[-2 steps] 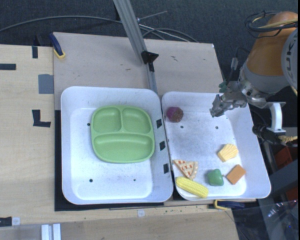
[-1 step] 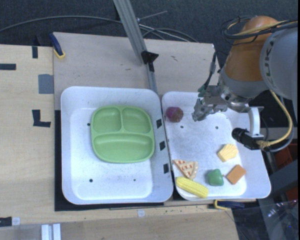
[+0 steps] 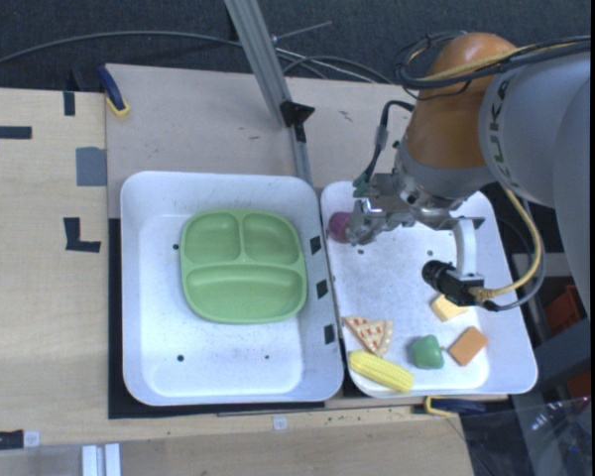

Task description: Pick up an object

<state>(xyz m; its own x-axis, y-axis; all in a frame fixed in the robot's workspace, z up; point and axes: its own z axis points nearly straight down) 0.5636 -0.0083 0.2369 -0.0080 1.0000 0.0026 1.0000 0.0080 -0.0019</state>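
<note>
Grey claw: gripper (image 3: 362, 228) is low at the right bin's (image 3: 511, 365) top-left corner; spread or pressed together, I cannot tell.
Purple object (image 3: 338, 224): just beside the claw, against the bin's left wall; contact unclear.
Front edge: pizza slice (image 3: 368, 334), corn cob (image 3: 381, 370), green piece (image 3: 426, 351), orange block (image 3: 467, 345).
Left bin (image 3: 154, 365): green divided plate (image 3: 243, 266).
Progress: judged early, nothing visibly lifted; grasp and raise remain.

Right bin (image 3: 501, 360): centre free; food at 6 o'clock — pizza (image 3: 369, 333), corn (image 3: 381, 370), pepper (image 3: 426, 351). Arm (image 3: 456, 137) blocks 12.
</note>
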